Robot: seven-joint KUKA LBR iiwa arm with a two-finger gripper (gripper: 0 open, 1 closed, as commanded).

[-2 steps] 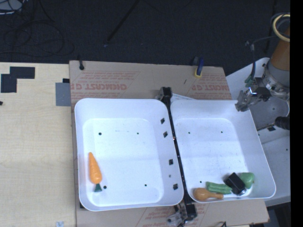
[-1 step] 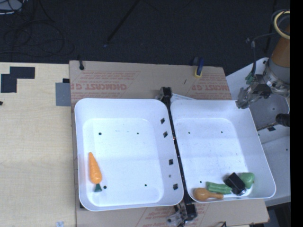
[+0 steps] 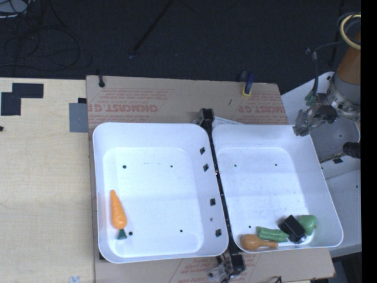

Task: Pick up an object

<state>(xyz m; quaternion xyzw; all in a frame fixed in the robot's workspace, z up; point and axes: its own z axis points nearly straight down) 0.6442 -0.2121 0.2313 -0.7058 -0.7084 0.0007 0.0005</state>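
A small orange plastic carrot with a green stalk lies alone near the left white bin's front-left corner, easiest to reach. The gripper hovers beyond the right white bin's far corner, carrying nothing.

Cardboard sheet, printed red lettering, under both bins. Blue-and-yellow clamp and black clamp on its far edge. Pale wooden benchtop bearing dark patches. Black cables behind.
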